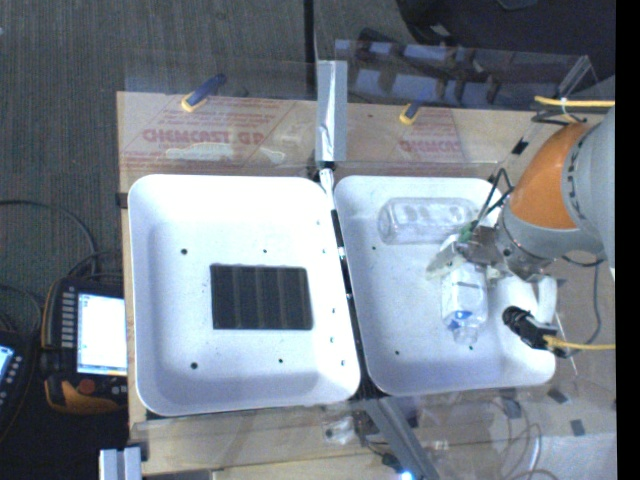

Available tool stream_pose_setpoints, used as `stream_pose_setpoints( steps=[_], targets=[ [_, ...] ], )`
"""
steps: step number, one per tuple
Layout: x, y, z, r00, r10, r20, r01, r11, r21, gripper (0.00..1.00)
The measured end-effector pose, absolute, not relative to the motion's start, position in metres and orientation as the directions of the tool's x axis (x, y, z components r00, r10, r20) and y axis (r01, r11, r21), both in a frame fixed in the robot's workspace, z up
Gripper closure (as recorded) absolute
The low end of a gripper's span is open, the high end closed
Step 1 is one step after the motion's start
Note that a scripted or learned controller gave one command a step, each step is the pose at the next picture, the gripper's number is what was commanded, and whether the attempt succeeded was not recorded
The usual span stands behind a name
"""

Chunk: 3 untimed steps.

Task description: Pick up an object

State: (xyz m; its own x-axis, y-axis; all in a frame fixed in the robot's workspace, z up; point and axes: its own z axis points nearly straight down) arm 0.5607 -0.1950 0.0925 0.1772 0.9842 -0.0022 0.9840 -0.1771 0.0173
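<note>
A flat black ribbed rectangular panel (261, 296) lies in the shallow white left bin (150, 268), well apart from the jaws.

We are looking at a robotics lab: a wooden bench (140, 128) carries two white bins (150, 268) side by side under a grey and orange industrial arm (575, 193), a teach pendant (85, 333) with its cable lies on dark carpet (60, 88), and loose wires (575, 343) trail beside the rig.
</note>
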Motion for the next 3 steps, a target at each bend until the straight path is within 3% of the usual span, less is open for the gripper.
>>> stream_pose_setpoints(
  steps=[1,2,3],
  targets=[
    [0.506,-0.172,0.093,0.121,0.993,-0.005,0.992,-0.120,0.024,0.00],
    [0.507,-0.172,0.100,0.119,0.993,-0.003,0.993,-0.119,0.022,1.00],
    [0.525,-0.095,0.199,-0.038,0.999,0.000,0.999,0.038,-0.005,1.00]
  ],
)
